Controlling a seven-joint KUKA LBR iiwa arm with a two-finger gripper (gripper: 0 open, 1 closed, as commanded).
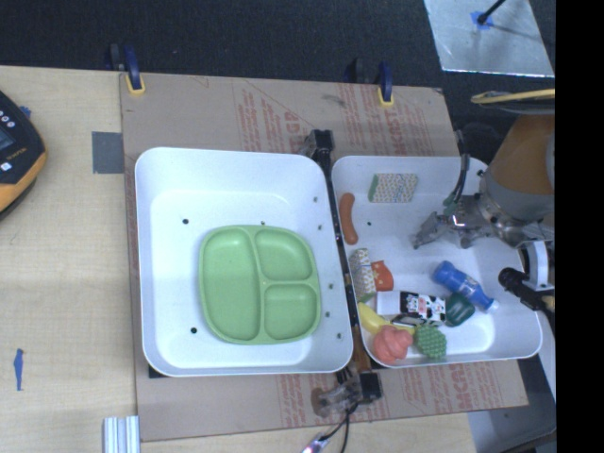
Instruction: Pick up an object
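Cardboard-covered bench (pixel 236 121), two white bins, toys in the right bin (pixel 420 170).
Hand (pixel 451 231) open, empty, above the blue bottle (pixel 462 285); centre over it before closing.

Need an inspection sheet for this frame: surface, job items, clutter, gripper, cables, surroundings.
Surface: cardboard sheet clamped on a wooden bench; left bin and right bin side by side.
Job's things: in the right bin, sausage, patterned pad, blue bottle, dark green item, black-and-white carton, red packet, banana, pink fruit, green bumpy item.
Clutter: green divided plate in the left bin.
Grippers: gripper over the right bin, holding nothing.
Cables: wires at the front edge.
Surroundings: yellow-black device at left; dark floor behind.
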